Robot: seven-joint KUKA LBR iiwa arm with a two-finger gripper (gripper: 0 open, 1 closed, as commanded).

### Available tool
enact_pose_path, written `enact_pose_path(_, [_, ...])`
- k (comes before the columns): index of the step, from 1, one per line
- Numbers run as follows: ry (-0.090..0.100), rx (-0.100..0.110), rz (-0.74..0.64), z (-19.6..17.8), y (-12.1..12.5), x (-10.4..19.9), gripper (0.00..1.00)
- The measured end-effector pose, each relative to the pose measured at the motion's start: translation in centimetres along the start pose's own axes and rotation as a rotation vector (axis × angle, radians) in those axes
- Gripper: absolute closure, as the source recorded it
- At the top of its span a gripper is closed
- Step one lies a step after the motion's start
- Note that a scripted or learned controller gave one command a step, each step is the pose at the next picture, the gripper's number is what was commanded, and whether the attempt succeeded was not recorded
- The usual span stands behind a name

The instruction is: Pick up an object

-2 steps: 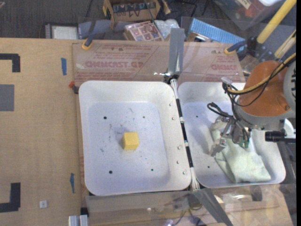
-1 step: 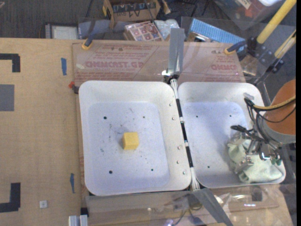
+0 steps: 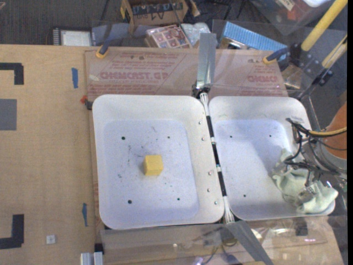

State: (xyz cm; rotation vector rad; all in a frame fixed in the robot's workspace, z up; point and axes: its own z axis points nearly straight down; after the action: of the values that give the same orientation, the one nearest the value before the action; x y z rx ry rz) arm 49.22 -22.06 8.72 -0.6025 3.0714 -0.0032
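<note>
Reaching in from the right edge, the grey arm with its orange band [image 3: 336,132] hangs over the right-hand white bin [image 3: 248,148]; its gripper [image 3: 309,189] sits low at that bin's lower right corner, wrapped in black cables, directly above a crumpled pale green cloth [image 3: 300,189]; whether the claw is spread or closed, I cannot tell, since the cloth and the cables blur together there, and nothing is clearly seen between its tips. The cloth lies bunched against the bin's right wall, spilling toward the front rim. Well apart, in the left-hand white bin [image 3: 110,120], a small yellow cube [image 3: 154,165] rests alone near the middle of the floor, slightly below centre, touching no wall; dark specks and a few small round holes mark the floor around it. The two bins stand side by side, their inner rims touching along a seam that runs from a metal bar [image 3: 206,59] at the back; a brown cardboard sheet [image 3: 143,70] printed with red lettering lies behind both bins, on the tan bench top [image 3: 38,148].
</note>
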Motion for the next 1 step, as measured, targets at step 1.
enact_pose_path(1, [-0.006, 0.003, 0.004, -1.17, -0.1, -0.15, 1.0])
